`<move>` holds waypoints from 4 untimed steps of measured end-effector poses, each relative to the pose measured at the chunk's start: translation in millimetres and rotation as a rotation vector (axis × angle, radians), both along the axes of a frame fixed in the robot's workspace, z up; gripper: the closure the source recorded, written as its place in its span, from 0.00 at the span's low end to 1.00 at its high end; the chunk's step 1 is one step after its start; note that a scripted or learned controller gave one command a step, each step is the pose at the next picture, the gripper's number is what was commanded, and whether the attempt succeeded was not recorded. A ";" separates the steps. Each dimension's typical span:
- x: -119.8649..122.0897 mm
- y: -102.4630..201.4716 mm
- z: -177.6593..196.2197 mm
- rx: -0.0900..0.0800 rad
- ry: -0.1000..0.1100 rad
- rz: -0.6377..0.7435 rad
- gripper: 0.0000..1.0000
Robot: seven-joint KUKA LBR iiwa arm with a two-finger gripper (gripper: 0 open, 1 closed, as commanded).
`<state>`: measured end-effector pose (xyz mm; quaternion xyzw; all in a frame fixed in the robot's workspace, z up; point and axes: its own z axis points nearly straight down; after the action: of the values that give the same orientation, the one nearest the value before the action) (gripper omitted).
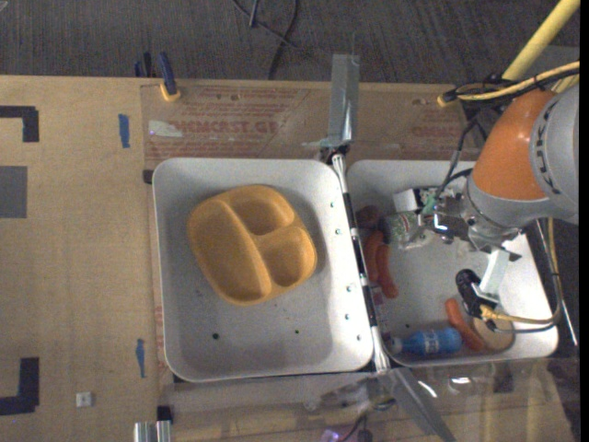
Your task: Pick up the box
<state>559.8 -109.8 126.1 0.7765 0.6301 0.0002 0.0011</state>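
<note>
Over the right bin [543, 343], the jaws [425, 224] hover by a small box [406, 228]; grip state unclear. Box looks light, rigid; grasp its flat sides.

1. The arm [529, 159] runs off the right edge and covers the far part of the right bin [543, 339].
2. The tool's [425, 221] fingers are too blurred to read.
3. A blue bottle [431, 342] lies too small to identify further.

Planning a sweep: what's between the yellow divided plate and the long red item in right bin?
Between plate and red item: bare left-bin floor, then the bins' adjoining rims, per camera view.
</note>
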 end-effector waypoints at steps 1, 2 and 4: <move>-68.9 -6.3 -39.9 0.003 -0.001 -0.130 0.00; -4.5 -44.7 -39.9 0.000 -0.002 -0.167 0.00; -34.3 -1.9 -39.5 0.002 -0.002 -0.286 0.00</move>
<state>525.5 -111.7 86.6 0.8583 0.5131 0.0013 0.0009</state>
